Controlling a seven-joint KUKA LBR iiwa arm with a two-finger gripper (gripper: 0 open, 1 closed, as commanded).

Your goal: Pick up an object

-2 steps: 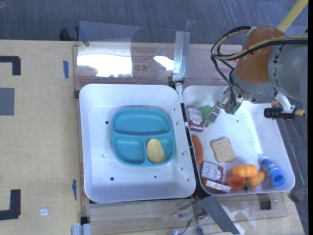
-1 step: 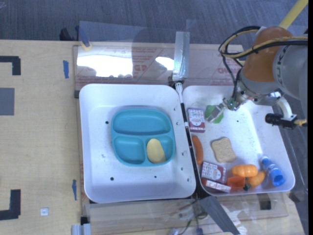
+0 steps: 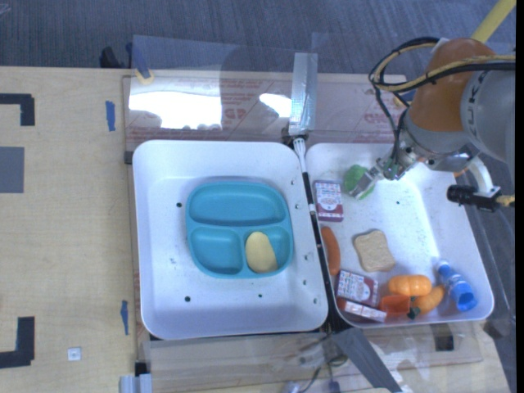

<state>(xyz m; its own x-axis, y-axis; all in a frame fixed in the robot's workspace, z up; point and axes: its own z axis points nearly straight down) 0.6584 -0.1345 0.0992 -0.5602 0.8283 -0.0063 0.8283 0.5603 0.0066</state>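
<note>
Two bins: side by side on the tabletop (image 3: pixel 65 244); left bin (image 3: pixel 155 301) carrying a blue divided plate (image 3: pixel 237 228) with a yellowish potato-like piece (image 3: pixel 260 252) in its near right compartment; right bin (image 3: pixel 479 297) holding the loose pickable items.
Step in hand: approach, judged from the pose; nothing lifted, nothing seen between the jaws.
Gripper: (image 3: pixel 391 170) low over the far part of the right bin, just right of the green item (image 3: pixel 358 180), seemingly touching or nearly touching its edge.
Jaws: too small and blurred to read; cannot tell whether spread or pressed together.
Likely target: green item, lying in the far left part of the right bin, near the dividing wall.
Other candidates: small red-and-white packet (image 3: pixel 327 200) left of the green item; sausage (image 3: pixel 332 252) along the left wall; bread slice (image 3: pixel 375 250) mid-bin; second packet (image 3: pixel 358 291), orange vegetable (image 3: pixel 409 291) and blue bottle (image 3: pixel 455 286) along the near edge.
Next move calls for: centring over the green item, a short descent, then closing and a straight lift.
Edges: far wall of the bin close behind the gripper; dividing wall and red-and-white packet close on the left.
Open room: bare white floor in the middle and right of the right bin, well apart from the near cluster; best side for shifting.
Risk: nudging the green item toward the packet instead of gripping it.
</note>
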